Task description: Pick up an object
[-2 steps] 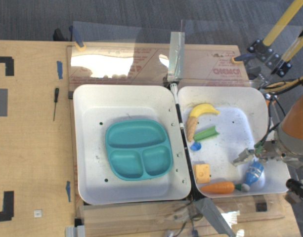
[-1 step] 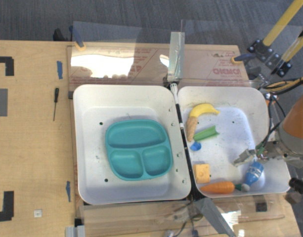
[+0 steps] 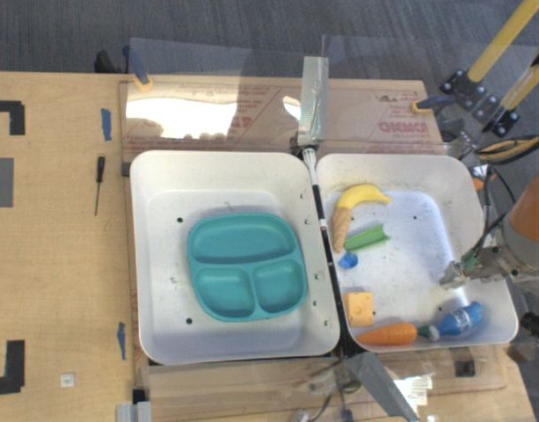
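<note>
The right bin (image 3: 427, 170) holds a yellow banana (image 3: 360, 196), a tan bread stick (image 3: 340, 227), a green pod (image 3: 366, 237), a small blue piece (image 3: 348, 259), a yellow cheese block (image 3: 360, 308), an orange carrot (image 3: 389, 334) and a blue bottle (image 3: 457, 320). My gripper (image 3: 454, 275) reaches in over the bin's right side, just above the blue bottle and apart from it. Nothing shows in its grasp.
The left bin (image 3: 155, 192) carries a teal divided plate (image 3: 245, 264). A metal divider (image 3: 313, 104) stands behind the seam between the bins. Cables and yellow struts (image 3: 498, 42) crowd the far right.
</note>
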Tool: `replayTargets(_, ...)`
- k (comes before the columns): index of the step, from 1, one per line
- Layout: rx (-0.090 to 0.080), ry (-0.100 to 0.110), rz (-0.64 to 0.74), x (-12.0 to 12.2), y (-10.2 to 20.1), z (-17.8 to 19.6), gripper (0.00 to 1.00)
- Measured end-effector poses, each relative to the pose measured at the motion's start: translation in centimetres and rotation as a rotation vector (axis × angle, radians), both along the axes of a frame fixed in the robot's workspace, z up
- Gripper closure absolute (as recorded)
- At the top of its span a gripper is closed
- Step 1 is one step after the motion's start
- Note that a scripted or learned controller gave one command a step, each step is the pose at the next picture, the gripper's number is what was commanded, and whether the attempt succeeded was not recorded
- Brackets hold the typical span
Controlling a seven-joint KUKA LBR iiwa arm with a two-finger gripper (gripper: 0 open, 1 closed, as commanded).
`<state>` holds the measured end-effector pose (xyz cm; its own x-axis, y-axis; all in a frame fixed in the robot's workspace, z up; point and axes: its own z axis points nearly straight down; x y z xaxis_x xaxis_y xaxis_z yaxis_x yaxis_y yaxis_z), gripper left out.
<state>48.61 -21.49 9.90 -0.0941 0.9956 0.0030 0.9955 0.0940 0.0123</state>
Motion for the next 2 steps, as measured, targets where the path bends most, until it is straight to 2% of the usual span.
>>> replayTargets(1,-0.01,-0.004,0.108,1.0,2.3,16.53,1.0)
replayTargets(2,-0.006,0.009,0.106,0.76,2.33,15.92,0.0)
